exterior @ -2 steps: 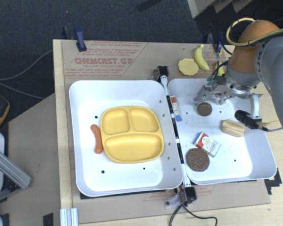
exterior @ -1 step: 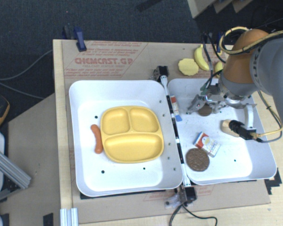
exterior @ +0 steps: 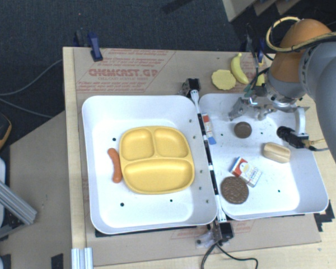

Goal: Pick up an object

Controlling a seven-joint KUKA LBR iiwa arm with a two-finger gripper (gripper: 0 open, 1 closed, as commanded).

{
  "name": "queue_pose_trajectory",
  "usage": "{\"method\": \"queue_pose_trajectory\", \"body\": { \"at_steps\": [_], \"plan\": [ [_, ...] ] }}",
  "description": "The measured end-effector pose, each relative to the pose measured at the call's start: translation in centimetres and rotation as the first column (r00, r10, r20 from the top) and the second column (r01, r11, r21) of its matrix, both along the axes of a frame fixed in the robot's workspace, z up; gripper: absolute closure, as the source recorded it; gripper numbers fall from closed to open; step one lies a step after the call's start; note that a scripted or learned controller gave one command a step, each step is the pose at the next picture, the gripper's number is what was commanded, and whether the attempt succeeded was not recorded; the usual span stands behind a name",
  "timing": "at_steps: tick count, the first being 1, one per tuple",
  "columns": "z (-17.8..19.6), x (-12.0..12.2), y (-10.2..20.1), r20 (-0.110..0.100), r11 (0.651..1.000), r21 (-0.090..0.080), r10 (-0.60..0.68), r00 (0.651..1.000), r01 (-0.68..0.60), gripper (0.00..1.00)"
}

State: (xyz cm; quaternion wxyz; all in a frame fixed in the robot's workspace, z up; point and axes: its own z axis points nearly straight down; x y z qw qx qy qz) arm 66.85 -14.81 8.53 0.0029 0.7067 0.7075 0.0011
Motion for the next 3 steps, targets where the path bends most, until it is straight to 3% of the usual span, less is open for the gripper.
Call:
{"method": "queue_pose_trajectory", "body": {
  "at_steps": [1, 2, 3],
  "plan": [
    [-0.1, -3.4, 2.0, -0.01, 1.0, 0.004, -0.002, 1.0, 0.002, 0.0],
    [0.0, 0.0, 5.1, -0.001, 1.0, 0.002, 0.002, 1.0, -0.002, 0.0],
    [0.0, -0.2, 0.3, -0.003, 1.0, 0.0, -0.004, 1.0, 0.004, 0.0]
  ]
}}
